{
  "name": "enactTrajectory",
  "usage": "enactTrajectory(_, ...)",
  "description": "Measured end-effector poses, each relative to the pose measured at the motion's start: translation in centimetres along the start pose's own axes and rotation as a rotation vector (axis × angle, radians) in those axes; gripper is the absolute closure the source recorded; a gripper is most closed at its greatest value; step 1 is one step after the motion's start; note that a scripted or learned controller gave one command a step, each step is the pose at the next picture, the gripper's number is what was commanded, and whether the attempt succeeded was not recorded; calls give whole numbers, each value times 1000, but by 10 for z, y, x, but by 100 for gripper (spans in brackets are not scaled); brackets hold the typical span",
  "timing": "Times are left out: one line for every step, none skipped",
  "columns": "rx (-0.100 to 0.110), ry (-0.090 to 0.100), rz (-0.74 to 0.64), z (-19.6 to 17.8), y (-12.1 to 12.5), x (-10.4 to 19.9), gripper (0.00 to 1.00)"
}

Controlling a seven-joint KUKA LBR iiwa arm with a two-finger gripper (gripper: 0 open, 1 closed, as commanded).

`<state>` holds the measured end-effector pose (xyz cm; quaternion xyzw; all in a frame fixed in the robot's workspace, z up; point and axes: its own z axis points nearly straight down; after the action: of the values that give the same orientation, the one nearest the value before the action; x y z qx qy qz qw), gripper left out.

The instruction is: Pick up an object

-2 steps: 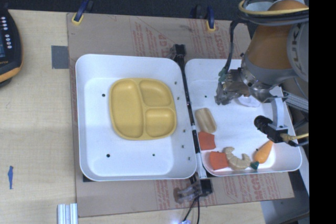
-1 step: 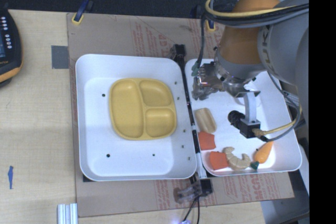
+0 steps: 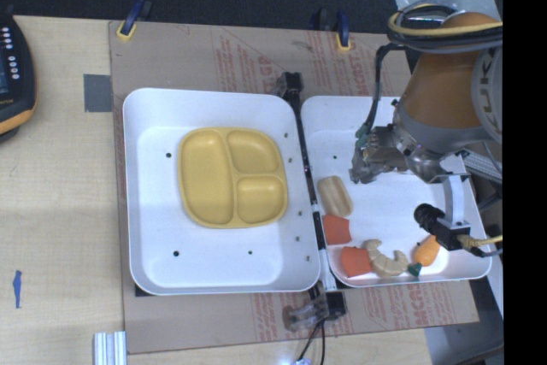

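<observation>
Hovering over the right bin [image 3: 335, 117], the gripper [image 3: 369, 160] is sitting just beside and above the tan bread roll [image 3: 335, 195]; how far its fingers are parted cannot be told, and nothing is showing between them. Below the roll are lying a red block [image 3: 337, 229], an orange-red piece [image 3: 355, 261], a beige curved piece [image 3: 386, 260] and a small carrot [image 3: 426, 252]. Left of the roll, a yellow divided plate [image 3: 231, 177] is resting in the left bin [image 3: 145, 184].

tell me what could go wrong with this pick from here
The end effector hovers over bare floor of the right bin, so a straight descent may grab nothing. The beige piece lies against the divider, leaving little finger room. The red blocks and curved piece crowd together, inviting a double grab.
</observation>
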<state>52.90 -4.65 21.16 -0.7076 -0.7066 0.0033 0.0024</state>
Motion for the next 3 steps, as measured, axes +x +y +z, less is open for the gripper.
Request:
enactTrajectory(-3, 1, -4, 0, 2, 3, 0)
enactTrajectory(-10, 0, -10, 20, 84, 32, 0)
enactTrajectory(8, 3, -3, 21, -43, 43, 0)
